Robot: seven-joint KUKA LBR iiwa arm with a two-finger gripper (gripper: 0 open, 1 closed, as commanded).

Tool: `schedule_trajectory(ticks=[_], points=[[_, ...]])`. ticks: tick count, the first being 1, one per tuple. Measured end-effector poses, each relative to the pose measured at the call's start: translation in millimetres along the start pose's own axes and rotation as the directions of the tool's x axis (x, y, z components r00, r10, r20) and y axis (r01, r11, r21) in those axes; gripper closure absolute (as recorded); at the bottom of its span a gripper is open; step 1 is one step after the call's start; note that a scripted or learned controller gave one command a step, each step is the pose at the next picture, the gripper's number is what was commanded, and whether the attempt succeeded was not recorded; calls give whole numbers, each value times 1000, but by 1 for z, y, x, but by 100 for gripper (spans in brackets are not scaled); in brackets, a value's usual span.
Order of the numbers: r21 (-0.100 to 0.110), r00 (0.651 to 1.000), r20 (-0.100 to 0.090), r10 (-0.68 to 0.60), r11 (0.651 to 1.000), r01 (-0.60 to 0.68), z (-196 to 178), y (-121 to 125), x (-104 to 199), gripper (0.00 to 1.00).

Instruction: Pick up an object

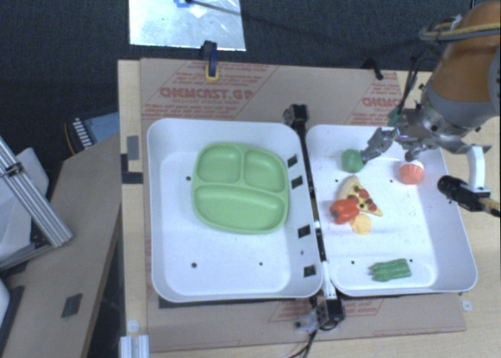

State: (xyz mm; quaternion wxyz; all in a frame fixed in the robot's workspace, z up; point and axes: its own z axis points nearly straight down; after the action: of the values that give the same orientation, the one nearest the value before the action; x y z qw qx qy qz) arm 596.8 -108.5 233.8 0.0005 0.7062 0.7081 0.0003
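In the right bin (450,266) lie a round green piece (351,160), an orange-pink piece (411,172), a pizza slice (362,193), a red pepper-like piece (343,210), a small yellow piece (361,226) and a green pickle-like piece (390,269). My gripper (396,148) hangs over the far part of this bin, between the round green piece and the orange-pink piece. It is open, with nothing between its fingers; one fingertip (377,144) points toward the green piece.
The left bin (168,262) holds a green divided plate (239,188). A black divider clip (297,116) sits where the bins meet. The grey arm with its orange band (470,31) comes in from the upper right. A black part (458,190) juts over the right bin's edge.
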Motion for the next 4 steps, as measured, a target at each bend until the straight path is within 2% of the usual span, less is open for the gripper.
schedule_trajectory(ticks=[1, 2, 3, 4], points=[[4, 1000, 0, 2, 1000, -2, 58, 0, -9, 0], [5, 1000, -1, 1, 1000, -1, 116, -6, 0, 0], [2, 1000, -1, 1, 1000, -1, 151, -5, 0, 0], [-2, 1000, 0, 1, 1000, -1, 138, -4, 0, 100]])
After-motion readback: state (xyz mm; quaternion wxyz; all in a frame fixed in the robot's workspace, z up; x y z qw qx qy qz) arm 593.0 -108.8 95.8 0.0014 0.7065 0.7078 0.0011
